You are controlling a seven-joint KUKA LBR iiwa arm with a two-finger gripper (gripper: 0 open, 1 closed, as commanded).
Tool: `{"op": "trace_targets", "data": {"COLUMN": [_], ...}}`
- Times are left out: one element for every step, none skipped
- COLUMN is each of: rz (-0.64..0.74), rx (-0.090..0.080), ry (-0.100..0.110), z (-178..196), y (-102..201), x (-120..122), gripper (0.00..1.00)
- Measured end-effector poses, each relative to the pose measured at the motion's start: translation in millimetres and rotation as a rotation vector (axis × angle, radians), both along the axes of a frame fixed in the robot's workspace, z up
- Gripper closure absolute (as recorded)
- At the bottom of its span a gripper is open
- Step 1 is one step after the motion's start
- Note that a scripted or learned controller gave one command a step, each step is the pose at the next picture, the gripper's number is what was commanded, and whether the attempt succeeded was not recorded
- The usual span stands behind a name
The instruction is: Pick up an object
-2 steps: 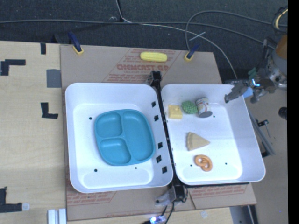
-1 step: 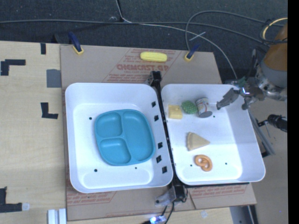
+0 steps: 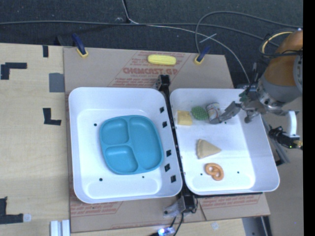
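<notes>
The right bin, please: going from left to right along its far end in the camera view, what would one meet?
Yellow block → green item → small can → gripper, reaching in from the right.

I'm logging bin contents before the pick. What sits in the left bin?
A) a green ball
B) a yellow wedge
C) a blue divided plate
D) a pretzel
C: the blue divided plate lies alone in the left bin, while the pretzel and the yellow wedge lie in the right bin.
</notes>
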State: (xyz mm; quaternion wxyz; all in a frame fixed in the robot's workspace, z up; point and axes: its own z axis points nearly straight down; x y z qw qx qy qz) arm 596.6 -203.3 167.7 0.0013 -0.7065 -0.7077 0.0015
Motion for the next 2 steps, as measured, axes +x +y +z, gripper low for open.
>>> {"op": "trace_targets", "data": {"rz": [-0.001,0.001], "rx": [0.000,-0.001], "ry": [0.002,-0.002], "z": [-52,-39], "y": [-3,-3], "x": [-10,-9], "gripper": [0.00,1.00]}}
